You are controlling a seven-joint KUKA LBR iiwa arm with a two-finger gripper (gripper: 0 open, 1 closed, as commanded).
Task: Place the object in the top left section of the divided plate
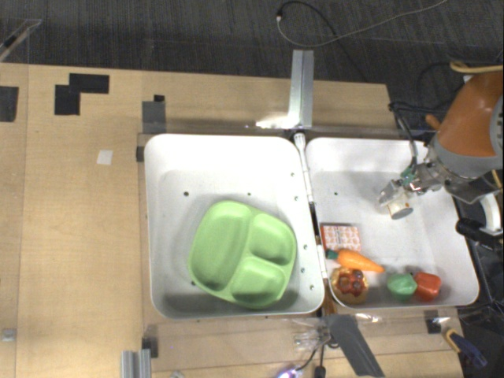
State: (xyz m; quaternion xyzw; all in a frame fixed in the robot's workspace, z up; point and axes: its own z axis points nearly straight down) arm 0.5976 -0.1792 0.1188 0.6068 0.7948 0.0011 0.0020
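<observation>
**Ana:** Gripper (396,201) first: in the camera view it hangs over the upper middle of the right bin (354,157), at the end of the grey arm with the orange band (472,120). I see no object between its tips. How wide it stands, I cannot tell; the end is small and seen from above at a slant.

**Ben:** And the things to pick?

**Ana:** They lie along the near edge of the right bin, well apart from the gripper: a small patterned box (340,235), an orange carrot (356,260) just below it, a round brown and red item (350,283), a green piece (402,285) and a red piece (428,283) touching it. The task does not say which one is the object, so I cannot name it.

**Ben:** The plate?

**Ana:** The green divided plate (240,253) lies in the left bin (169,179), turned at an angle.

**Ben:** What could go wrong?

**Ana:** Two things, I think. The items are close together, so the tips may push a neighbour or close on two at once. Also, because the plate is rotated, "top left section" is not simple to read; a drop aimed at the wrong place may land in another section or on a ridge.

**Ben:** Anything hard to see?

**Ana:** The arm is cut off at the right border. The round item is too blurred to identify. The ridges of the plate show only as soft shadows.
</observation>
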